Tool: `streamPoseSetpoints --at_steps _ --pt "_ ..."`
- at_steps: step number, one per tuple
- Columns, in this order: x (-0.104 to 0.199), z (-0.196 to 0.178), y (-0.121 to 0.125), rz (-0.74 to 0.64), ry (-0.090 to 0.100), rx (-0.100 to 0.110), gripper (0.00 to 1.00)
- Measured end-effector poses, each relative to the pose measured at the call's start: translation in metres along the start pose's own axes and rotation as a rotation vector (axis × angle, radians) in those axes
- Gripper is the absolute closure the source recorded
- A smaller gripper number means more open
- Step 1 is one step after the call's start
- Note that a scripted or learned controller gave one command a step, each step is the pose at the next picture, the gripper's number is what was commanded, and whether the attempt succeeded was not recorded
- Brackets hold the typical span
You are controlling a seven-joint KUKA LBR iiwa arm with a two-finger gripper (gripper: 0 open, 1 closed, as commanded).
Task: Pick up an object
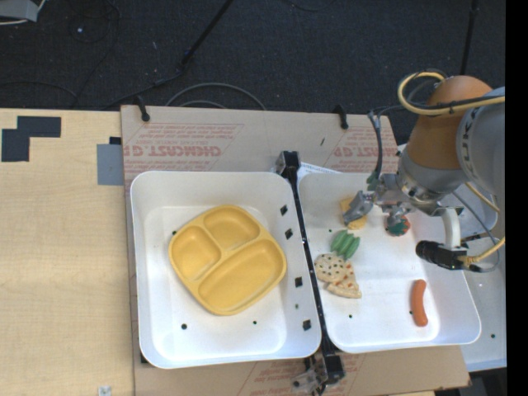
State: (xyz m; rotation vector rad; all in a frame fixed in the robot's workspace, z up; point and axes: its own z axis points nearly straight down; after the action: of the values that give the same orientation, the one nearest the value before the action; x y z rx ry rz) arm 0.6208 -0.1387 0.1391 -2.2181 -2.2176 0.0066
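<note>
In the right bin (450, 324), my gripper (377, 213) hangs low over the upper part. Its two fingers are spread apart, and nothing sits between them, so it is open. A small yellow piece (355, 220) lies right under the left fingertip (357, 206), partly hidden by it. A green toy vegetable (345, 243) lies just below that. A flat speckled tan piece (337, 275), like a pizza slice, rests near the bin's left wall. An orange-red sausage (420, 302) lies toward the lower right.
The left bin (157, 304) holds a yellow three-compartment plate (228, 258). A black divider (301, 246) runs between the bins. A black cable end (441, 255) hangs off the arm over the right bin's right side.
</note>
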Motion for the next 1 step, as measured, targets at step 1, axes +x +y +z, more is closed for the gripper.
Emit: streamPoseSetpoints --at_steps 1 --pt "0.001 0.053 -0.0003 0.001 0.0 -0.001 0.0"
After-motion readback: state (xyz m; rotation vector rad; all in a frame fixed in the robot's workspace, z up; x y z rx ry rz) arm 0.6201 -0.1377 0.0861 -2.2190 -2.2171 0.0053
